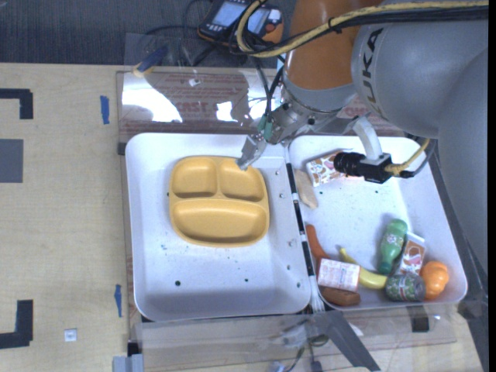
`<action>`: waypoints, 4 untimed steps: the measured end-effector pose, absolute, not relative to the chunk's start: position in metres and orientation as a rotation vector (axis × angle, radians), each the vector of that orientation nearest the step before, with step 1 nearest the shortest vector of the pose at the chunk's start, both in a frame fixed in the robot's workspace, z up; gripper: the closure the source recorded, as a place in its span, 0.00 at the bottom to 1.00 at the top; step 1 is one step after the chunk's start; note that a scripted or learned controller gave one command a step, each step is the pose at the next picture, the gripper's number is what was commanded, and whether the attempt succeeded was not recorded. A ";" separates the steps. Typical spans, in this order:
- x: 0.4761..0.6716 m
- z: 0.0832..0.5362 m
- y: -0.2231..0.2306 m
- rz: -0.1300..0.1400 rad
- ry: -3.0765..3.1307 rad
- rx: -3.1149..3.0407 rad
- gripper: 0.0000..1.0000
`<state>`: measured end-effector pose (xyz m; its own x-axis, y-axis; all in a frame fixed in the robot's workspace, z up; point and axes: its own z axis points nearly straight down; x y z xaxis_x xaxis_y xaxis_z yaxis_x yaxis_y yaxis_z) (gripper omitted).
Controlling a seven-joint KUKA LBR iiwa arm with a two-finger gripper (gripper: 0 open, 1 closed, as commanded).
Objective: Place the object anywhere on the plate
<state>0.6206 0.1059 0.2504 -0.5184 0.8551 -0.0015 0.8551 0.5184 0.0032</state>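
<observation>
From above, the gripper [249,155] hovers at the back rim of the yellow plate [219,200]; whether its pincer is apart or together, I cannot tell. The likeliest object, a banana [364,273], lies right of the plate: light, soft, bruisable, best taken mid-length.

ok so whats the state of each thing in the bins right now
plate: flat in left bin, nothing on it
gripper: over plate's top rim
banana: lying in right bin
green bottle: lying on its side
orange: in right bin's corner
snack packet: lying near right bin's top
</observation>
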 end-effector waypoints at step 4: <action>0.557 0.268 0.015 0.001 2.651 1.682 0.00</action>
<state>0.5568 0.0154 0.2684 -0.4259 0.9048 -0.0016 0.9048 0.4259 0.0018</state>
